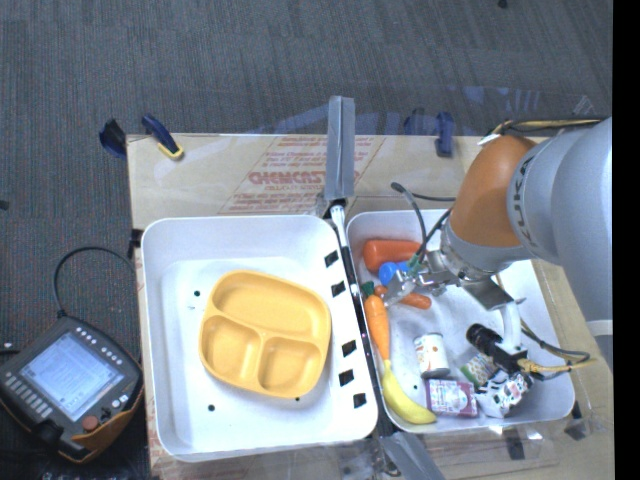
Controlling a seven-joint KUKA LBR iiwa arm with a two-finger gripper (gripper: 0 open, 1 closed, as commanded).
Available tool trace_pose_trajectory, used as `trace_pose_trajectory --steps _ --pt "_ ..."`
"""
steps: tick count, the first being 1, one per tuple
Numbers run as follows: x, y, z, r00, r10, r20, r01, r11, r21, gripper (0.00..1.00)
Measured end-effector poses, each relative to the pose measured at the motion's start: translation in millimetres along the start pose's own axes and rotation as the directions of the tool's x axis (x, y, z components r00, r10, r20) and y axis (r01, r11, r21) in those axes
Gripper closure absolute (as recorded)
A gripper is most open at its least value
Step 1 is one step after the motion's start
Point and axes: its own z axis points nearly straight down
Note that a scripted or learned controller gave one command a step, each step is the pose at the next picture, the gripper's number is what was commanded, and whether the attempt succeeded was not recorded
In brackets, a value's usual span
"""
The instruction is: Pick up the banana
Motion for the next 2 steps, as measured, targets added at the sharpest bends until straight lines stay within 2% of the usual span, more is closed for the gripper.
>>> trace_pose_trajectory --steps 1,2 --pt "-7 26 2 1.0 0.017 -0.009 -0.017 1.0 0.017 0.0" --pt "-10 42 3 0.99 0.137 -0.012 -0.136 0.989 0.048 0.0"
